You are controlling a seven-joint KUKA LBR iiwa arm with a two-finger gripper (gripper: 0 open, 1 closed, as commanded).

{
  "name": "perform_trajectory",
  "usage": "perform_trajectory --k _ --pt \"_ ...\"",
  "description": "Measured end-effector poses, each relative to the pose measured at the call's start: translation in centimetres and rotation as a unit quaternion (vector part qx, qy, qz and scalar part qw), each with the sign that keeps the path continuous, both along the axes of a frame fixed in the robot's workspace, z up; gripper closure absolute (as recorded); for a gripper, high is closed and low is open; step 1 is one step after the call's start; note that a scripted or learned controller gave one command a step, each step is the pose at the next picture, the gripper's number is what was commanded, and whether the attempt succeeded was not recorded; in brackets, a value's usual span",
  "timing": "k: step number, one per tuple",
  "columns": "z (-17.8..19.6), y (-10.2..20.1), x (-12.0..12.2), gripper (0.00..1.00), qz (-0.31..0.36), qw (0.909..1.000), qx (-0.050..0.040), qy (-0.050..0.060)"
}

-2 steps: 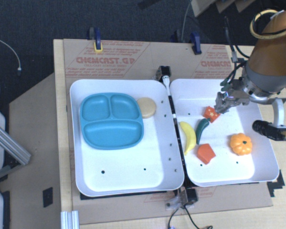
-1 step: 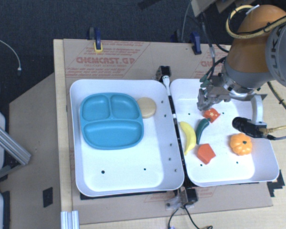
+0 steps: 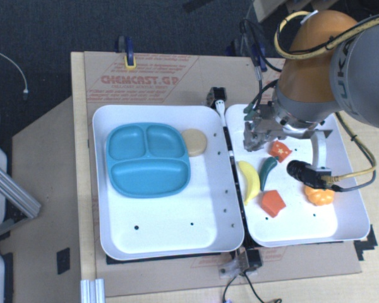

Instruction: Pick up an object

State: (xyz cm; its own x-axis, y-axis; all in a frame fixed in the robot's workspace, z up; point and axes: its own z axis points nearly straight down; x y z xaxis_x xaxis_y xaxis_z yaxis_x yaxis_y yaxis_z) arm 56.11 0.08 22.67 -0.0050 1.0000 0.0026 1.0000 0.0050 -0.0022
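In the left bin (image 3: 114, 232) a blue divided plate (image 3: 148, 160) and a pale round cookie (image 3: 194, 142) lie out of play. In the right bin (image 3: 341, 223), the banana (image 3: 249, 179), green pepper (image 3: 267, 171) and red block (image 3: 273, 202) lie loose for picking. The gripper (image 3: 263, 136) hangs low at that bin's back, beside a small red-orange piece (image 3: 279, 149), likely its target; whether it grips anything cannot be told.

The brown bench (image 3: 145, 74) bears two white bins (image 3: 158, 232), seemingly touching.

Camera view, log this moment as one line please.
gripper low in right bin | near orange-red piece | banana untouched | blue tray in left bin
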Motion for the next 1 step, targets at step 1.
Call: perform_trajectory --k 1 --pt "-0.98 5.76 -1.03 1.00 0.001 1.0000 0.0001 0.001"
